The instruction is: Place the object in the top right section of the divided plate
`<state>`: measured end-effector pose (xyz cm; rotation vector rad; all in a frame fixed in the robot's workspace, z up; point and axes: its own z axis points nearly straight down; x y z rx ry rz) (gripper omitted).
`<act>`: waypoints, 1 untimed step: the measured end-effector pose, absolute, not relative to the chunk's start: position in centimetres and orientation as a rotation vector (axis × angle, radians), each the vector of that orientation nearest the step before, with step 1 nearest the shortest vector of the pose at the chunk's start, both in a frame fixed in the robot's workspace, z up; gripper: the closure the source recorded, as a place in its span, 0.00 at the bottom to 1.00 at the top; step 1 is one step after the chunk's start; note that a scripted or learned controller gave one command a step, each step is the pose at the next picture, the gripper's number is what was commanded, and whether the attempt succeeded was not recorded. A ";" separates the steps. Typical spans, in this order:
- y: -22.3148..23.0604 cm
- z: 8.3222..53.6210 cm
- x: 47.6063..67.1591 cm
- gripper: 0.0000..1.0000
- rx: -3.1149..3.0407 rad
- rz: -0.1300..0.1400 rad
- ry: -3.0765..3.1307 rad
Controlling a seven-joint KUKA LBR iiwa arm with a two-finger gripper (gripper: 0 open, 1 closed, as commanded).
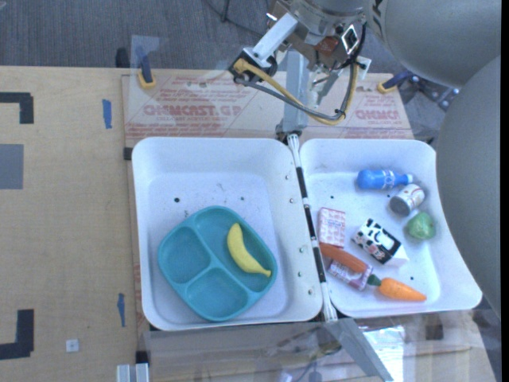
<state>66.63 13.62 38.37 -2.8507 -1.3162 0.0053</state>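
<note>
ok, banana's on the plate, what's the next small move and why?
Probably none beyond keeping the arm clear. The banana already lies in the top right section of the teal plate in the left bin, and the pincer sits up behind both bins, away from it.

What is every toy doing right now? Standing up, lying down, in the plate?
Banana: lying in the top right section of the blue divided plate.
Blue bottle: lying on its side in the right bin.
Small can: tipped on its side.
Green ball: resting near the bin's right wall.
Carrot: lying flat.
Cow-print carton: lying tilted.
Hand: raised behind the bins.
</note>
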 end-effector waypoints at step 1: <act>17.6 33.0 65.9 0.00 -3.015 0.000 -0.877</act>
